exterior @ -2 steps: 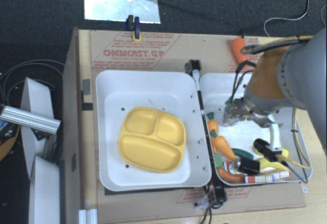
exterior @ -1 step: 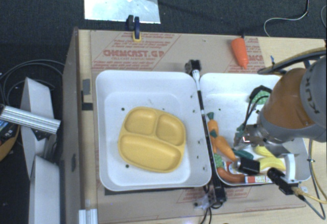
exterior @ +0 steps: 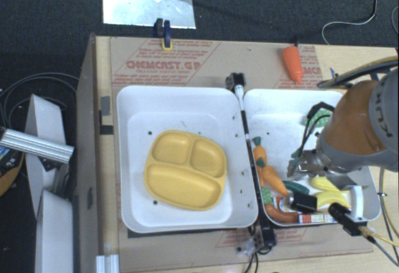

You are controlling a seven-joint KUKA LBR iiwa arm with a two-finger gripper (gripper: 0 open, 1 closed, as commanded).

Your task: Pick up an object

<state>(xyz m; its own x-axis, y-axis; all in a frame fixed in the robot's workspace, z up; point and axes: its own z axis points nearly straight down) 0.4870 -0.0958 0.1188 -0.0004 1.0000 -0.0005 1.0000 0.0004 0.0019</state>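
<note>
The right bin (exterior: 274,117) holds a heap of toy food along its left and front sides. An orange carrot (exterior: 259,156) lies by the divider, with a second carrot (exterior: 275,182) just below it. A yellow banana (exterior: 330,188) and a black block (exterior: 305,204) lie further right. A red sausage-like piece (exterior: 280,216) rests at the front rim. A green leafy item (exterior: 318,114) sits near the back. My gripper (exterior: 300,164) hangs low over the bin's middle, just right of the carrots and above the banana's left end. The arm's orange band (exterior: 349,125) covers the bin's right part.
The left bin (exterior: 134,141) holds a yellow three-compartment plate (exterior: 185,169). Another carrot (exterior: 292,63) lies on the cardboard behind the right bin. A clamp (exterior: 164,32) stands at the cardboard's back edge. Cables trail at the far right and left.
</note>
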